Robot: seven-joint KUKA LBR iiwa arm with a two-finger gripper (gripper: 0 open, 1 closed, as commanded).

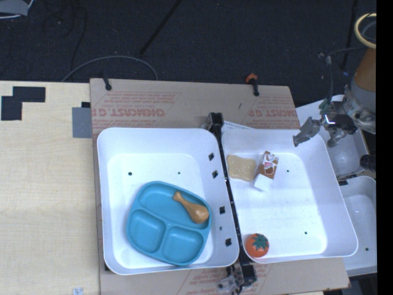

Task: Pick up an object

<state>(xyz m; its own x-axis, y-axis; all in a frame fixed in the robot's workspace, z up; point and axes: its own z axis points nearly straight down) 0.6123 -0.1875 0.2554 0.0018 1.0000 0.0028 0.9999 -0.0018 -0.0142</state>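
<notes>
In the right bin lie a tan slice of bread, a small red and white carton beside it, and an orange-red tomato in the near left corner. The left bin holds a blue divided plate with a tan chicken drumstick on it. My gripper hangs above the right bin's far right corner, open, its two grey fingers spread with nothing between them. It stands well to the right of the carton and apart from every object.
A black divider runs between the two bins. Brown cardboard lies under both bins, with clamps at its far edge. The arm's orange band and cables stand at the right edge, above white equipment.
</notes>
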